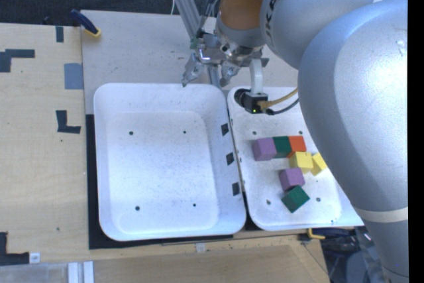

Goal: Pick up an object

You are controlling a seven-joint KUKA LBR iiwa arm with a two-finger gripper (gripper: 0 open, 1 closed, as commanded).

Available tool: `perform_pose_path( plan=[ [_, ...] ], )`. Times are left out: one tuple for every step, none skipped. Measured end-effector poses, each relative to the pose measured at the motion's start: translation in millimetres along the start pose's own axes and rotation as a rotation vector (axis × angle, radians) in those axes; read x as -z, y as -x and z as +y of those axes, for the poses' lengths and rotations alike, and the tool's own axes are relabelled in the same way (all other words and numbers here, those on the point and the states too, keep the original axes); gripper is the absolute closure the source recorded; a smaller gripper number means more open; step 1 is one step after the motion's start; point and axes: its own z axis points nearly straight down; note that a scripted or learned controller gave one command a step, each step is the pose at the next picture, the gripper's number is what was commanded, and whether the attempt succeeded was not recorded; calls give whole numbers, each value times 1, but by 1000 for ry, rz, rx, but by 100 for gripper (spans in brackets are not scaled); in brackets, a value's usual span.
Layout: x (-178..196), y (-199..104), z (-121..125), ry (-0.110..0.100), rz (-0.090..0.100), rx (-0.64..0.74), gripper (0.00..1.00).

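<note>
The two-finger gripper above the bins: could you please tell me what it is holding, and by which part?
Nothing: the two-finger gripper shows no object between its spread fingers, and the coloured blocks lie in the right white bin.

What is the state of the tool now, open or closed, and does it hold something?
Tool: open, holding nothing; it is above the far rim of the left bin, away from the blocks in the right bin.

Camera view: single fixed camera, mounted above the bench, looking down at a slant. Takes in both white bins, left bin (159,166) and right bin (265,209). Arm (344,76) looms close, entering from right.
</note>
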Motion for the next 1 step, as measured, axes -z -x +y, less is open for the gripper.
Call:
perform_pose_path(
  plan=[
    [10, -18, 0, -1, -1, -3, 0]
  ],
)
